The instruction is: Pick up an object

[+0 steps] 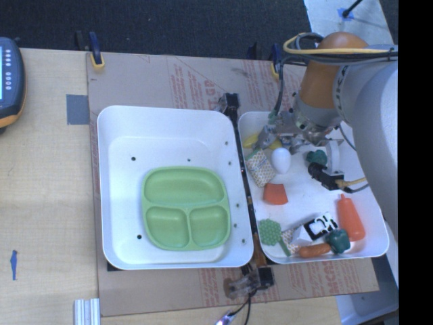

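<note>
My gripper (279,138) hangs low over the far left part of the right bin (371,193), below the arm's orange band. Just in front of it lies a white egg (281,160), very close to it or touching. A patterned packet (259,168) lies to the egg's left and a yellow piece (252,141) beside the gripper. Further forward are an orange-red wedge (275,193), an orange bottle (350,217), a green leafy piece (270,231), a carrot (314,250) and a black-and-white item (319,225). A teal item (316,157) sits to the gripper's right.
The left bin (122,181) holds a green divided plate (186,208). The wall between the two bins (242,181) runs just left of the gripper. A dark device (10,80) sits at the bench's far left edge. The arm's body covers the right bin's far right corner.
</note>
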Motion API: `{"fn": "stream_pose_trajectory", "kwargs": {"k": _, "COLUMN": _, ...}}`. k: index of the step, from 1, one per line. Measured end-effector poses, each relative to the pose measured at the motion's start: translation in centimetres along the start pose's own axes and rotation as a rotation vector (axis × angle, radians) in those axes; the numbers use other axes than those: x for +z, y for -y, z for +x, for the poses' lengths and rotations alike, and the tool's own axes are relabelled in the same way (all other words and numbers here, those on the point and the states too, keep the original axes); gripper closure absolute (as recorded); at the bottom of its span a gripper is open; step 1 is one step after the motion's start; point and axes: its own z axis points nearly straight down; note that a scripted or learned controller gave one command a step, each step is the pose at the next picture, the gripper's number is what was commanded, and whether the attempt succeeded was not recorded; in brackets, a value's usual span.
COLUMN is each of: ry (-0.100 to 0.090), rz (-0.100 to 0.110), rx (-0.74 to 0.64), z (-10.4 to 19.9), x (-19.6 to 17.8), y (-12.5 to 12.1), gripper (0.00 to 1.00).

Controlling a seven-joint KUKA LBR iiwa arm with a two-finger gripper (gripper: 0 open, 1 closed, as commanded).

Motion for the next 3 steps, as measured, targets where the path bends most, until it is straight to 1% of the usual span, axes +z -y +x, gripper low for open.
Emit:
{"fn": "stream_pose_trajectory", "kwargs": {"k": 1, "ry": 0.001, "rz": 0.006, "rx": -0.002, "z": -0.1, "x": -1.0, "y": 0.1, "gripper": 1.0}}
{"fn": "stream_pose_trajectory", "kwargs": {"k": 2, "ry": -0.004, "rz": -0.023, "rx": -0.006, "z": 5.8, "x": -15.0, "y": 8.2, "gripper": 1.0}}
{"fn": "stream_pose_trajectory", "kwargs": {"k": 3, "ry": -0.002, "rz": -0.01, "rx": -0.006, "z": 9.1, "x": -14.9, "y": 11.6, "gripper": 1.0}}
